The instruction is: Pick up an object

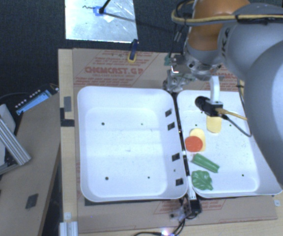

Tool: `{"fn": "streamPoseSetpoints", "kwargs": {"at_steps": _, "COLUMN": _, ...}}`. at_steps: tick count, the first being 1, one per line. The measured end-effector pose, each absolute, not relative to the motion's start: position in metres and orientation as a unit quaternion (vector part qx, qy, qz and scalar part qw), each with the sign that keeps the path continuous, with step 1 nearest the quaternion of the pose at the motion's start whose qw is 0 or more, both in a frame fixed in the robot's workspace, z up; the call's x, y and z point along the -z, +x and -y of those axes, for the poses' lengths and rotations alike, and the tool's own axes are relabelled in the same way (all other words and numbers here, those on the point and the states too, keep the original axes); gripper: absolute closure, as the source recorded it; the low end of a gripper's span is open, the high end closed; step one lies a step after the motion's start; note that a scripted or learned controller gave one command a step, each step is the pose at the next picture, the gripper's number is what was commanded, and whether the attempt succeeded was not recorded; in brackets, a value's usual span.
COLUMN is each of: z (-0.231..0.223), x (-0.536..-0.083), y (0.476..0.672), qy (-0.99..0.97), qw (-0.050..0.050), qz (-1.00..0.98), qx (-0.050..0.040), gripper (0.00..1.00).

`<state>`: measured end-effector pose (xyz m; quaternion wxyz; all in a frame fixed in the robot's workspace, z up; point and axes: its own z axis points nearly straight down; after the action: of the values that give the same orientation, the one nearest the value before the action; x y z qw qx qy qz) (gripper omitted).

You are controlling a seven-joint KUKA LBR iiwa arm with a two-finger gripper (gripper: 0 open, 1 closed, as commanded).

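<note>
My gripper [173, 82] hangs over the far rim where the two bins meet, below the orange band of the arm. In the right bin [240, 181] lie a yellow piece [213, 125], a pale yellow piece [198, 132] touching a red-orange round thing [194, 144], a long green piece [206, 163] and a green lumpy thing [202, 180]. All of them lie nearer the front than the gripper and apart from it. The gripper's tip is small and dark against the rim.
The left bin [127, 146] stands beside the right one, with a black-clipped divider [180, 141] between them. Both rest on a cardboard sheet [112, 68]. The big grey arm [264, 77] overhangs the right bin's far right side.
</note>
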<state>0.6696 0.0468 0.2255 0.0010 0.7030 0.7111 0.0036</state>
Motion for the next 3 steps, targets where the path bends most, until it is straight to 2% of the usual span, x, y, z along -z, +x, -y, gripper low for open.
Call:
{"fn": "streamPoseSetpoints", "kwargs": {"at_steps": 1, "z": -0.099, "x": -0.214, "y": 0.669, "qy": 0.704, "qw": 0.0, "qz": -0.71, "qx": -0.0013, "gripper": 1.0}}
{"fn": "streamPoseSetpoints", "kwargs": {"at_steps": 3, "z": -0.237, "x": -0.214, "y": 0.668, "qy": 0.704, "qw": 0.0, "qz": -0.71, "qx": -0.0023, "gripper": 1.0}}
